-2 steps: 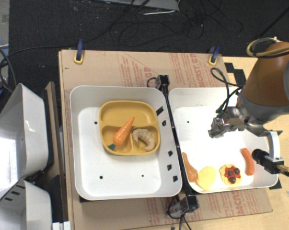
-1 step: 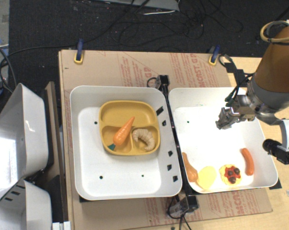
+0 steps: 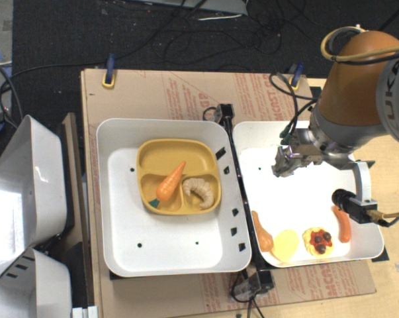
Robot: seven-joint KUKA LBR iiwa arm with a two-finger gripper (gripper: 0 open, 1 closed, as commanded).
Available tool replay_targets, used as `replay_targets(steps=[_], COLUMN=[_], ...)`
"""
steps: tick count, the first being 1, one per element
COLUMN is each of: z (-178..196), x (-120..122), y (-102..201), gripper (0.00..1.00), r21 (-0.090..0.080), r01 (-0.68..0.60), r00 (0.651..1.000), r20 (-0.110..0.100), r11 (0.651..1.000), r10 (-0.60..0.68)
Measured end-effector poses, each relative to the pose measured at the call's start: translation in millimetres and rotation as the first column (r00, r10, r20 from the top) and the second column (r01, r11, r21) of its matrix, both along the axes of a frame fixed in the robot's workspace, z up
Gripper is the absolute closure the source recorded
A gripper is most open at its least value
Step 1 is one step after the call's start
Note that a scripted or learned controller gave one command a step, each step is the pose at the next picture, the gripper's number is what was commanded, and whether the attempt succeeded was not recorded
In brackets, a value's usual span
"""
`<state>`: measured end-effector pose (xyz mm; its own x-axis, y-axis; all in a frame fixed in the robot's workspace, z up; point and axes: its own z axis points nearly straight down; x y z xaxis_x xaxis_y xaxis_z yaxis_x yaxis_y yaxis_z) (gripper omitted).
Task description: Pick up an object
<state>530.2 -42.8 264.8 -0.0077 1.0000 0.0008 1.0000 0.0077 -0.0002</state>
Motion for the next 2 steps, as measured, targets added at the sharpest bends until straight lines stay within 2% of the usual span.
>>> replay_targets(steps=[1,2], z=[-2.4,-26.8], x=[0.3,7.0], y=[57.1,108.1], gripper=[1.00,1.00], r21=[0.000,0.000], r01=[-0.001,-0.001], r00=[1.000,1.000], r20=[-0.001,-0.003], r11=[1.000,1.000], r10=[0.001,0.001])
